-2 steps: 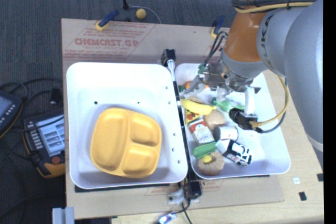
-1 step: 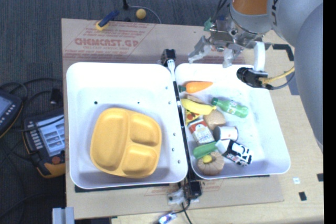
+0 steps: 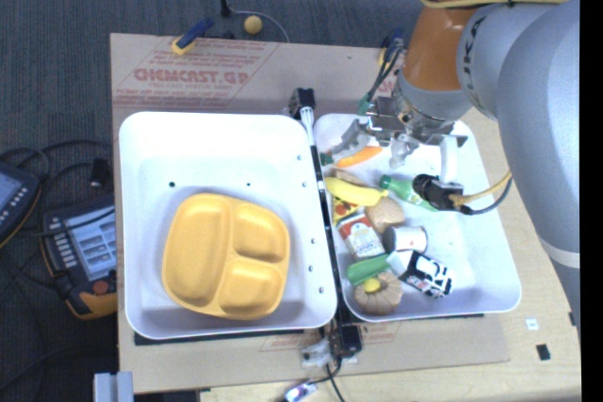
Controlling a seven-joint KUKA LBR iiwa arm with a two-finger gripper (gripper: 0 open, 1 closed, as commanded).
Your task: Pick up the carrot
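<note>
The carrot (image 3: 362, 156) is a small orange piece lying near the far left corner of the right bin (image 3: 490, 231). My gripper (image 3: 375, 146) hangs directly over it, below the orange wrist band. Its fingers (image 3: 348, 139) stand apart, one on each side of the carrot, so it is open. The carrot rests low in the bin, and the gripper body hides part of it.
Crowded into the right bin are a yellow banana (image 3: 352, 192), a green item (image 3: 403, 187), a black-and-white toy (image 3: 426, 273), a bread-like piece (image 3: 378, 295) and other toy foods. The left bin (image 3: 151, 146) holds a yellow sectioned plate (image 3: 226, 251). A black cable (image 3: 443, 194) droops from the wrist.
</note>
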